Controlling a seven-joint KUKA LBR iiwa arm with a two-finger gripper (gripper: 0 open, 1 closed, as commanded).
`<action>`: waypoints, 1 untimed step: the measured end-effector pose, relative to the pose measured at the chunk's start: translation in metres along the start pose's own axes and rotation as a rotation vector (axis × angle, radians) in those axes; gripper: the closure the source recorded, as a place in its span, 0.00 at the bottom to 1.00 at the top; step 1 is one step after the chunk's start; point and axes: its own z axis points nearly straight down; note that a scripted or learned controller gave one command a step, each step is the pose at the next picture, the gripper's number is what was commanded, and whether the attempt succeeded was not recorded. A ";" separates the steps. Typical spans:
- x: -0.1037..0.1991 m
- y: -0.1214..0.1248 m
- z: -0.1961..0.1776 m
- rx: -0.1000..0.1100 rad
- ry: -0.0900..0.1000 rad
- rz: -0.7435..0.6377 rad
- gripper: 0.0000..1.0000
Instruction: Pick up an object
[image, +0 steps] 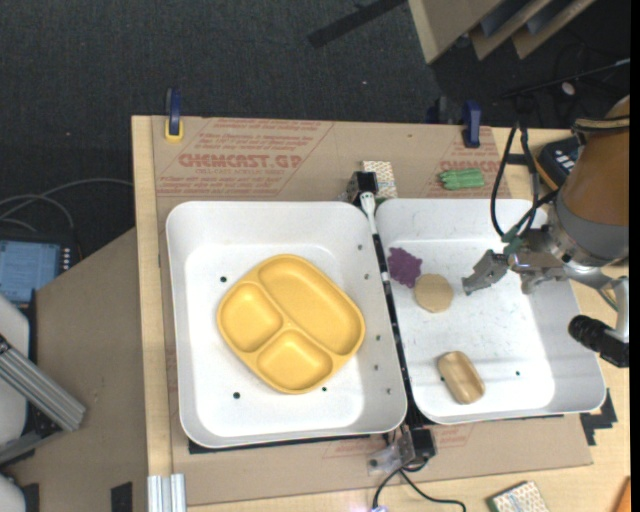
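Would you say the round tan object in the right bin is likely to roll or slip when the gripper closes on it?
The round tan object looks smooth and domed, so it may slip from the gripper. Its rounded outline suggests it could roll or skid if nudged. The purple object lies close beside it and might get bumped.

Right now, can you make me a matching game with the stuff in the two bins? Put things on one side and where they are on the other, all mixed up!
Things:
1. yellow plate
2. purple lump
3. tan disc
4. tan block

Places:
A. right bin, near its front edge
B. left bin, in the middle
C. right bin, by the wall next to the left bin, towards the back
D. right bin, just in front of the purple lump, nearest the gripper

Pairs: 1-B, 2-C, 3-D, 4-A
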 end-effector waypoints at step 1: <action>-0.082 -0.017 0.132 0.008 -0.001 0.008 0.00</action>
